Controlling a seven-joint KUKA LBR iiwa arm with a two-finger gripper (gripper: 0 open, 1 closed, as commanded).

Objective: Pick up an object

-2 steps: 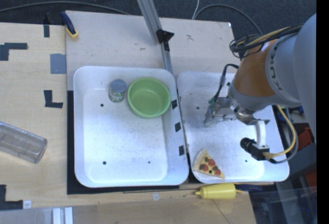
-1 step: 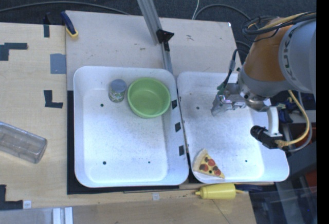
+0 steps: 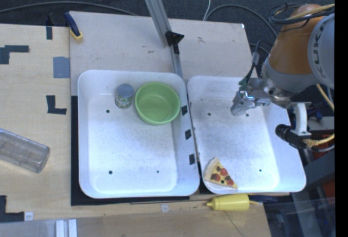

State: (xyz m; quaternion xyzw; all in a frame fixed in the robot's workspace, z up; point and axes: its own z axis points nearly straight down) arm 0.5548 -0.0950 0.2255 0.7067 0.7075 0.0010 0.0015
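Speckled white bins point(image 3: 130, 176) | round green bowl point(image 3: 157, 102) | triangular pizza slice point(image 3: 219, 173) | end effector point(image 3: 241, 105) state unclear

Two white bins point(image 3: 87, 138), one green bowl point(image 3: 157, 103), one can point(image 3: 124, 95), one pizza slice point(image 3: 219, 173), one yellow bottle point(image 3: 231, 203).

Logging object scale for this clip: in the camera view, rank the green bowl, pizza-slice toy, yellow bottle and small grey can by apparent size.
1. Round green bowl
2. Triangular pizza-slice toy and lying yellow bottle: too alike to rank.
3. Small grey can
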